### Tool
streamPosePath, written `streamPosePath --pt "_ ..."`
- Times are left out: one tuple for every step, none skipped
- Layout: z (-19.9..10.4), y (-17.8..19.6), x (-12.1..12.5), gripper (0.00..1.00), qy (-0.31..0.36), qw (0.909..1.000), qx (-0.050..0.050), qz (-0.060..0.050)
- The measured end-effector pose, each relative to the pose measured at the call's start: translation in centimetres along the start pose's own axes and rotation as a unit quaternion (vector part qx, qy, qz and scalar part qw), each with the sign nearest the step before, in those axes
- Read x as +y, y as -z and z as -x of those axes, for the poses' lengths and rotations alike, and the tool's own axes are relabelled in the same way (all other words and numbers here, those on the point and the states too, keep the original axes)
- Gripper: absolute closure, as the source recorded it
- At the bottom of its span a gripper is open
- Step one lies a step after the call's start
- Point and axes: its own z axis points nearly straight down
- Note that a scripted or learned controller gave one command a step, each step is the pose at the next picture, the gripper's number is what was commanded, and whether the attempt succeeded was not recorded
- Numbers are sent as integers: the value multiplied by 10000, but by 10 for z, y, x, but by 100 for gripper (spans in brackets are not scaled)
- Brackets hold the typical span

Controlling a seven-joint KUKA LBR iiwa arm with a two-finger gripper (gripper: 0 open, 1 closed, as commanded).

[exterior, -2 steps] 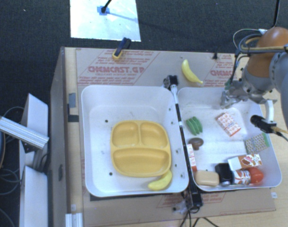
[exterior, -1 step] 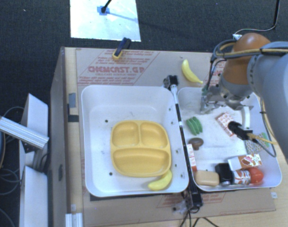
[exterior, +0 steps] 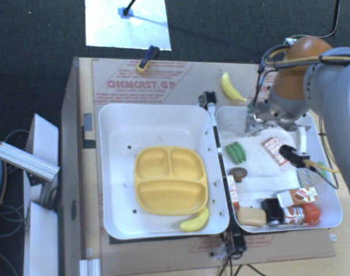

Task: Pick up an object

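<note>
Above dark carpet, the bench's right bin (exterior: 330, 211) holds a green pepper (exterior: 236, 152) at centre-right, while the gripper (exterior: 254, 121) hovers upper right, its opening impossible to tell, risking a wall strike.

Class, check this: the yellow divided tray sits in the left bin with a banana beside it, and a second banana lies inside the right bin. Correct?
Not quite. In the camera view the second banana lies outside the right bin, on the bench beyond its far rim. The yellow divided tray and its banana are in the left bin.

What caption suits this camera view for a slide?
KUKA arm's gripper hovers at the right bin's far corner; a yellow divided plate sits in the left bin.
</note>
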Motion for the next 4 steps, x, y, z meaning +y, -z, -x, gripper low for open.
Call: streamPosePath --pt "-27 -12 -35 100 -10 10000 4 -27" --pt "-27 0 -33 100 -7 10000 2 -9" --pt "-82 90 -67 100 -8 10000 7 -11" --pt "-150 89 -40 100 -2 10000 11 -23"
